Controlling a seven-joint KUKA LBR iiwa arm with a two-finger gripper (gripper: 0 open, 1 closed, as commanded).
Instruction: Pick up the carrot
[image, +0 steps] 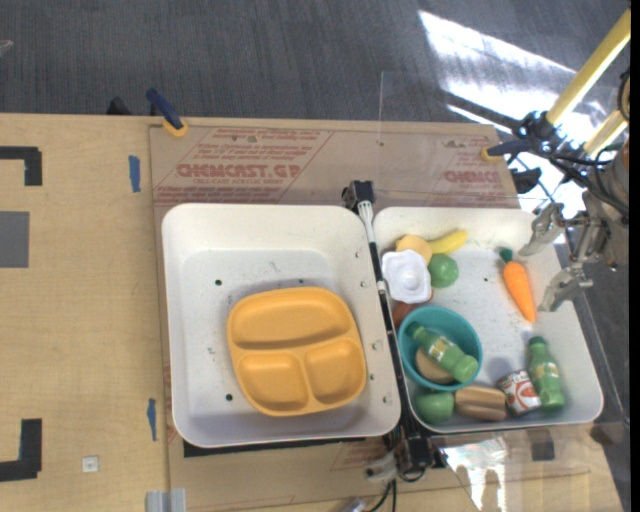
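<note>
In the camera view we see the carrot (518, 287) lying in the right bin (590, 372), near its right wall. The gripper (562, 262) hovers just right of it, fingers (556, 289) released, arm cut off by the frame edge.

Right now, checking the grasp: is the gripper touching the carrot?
Apart. The camera view shows white bin floor between the carrot and the open gripper.
</note>
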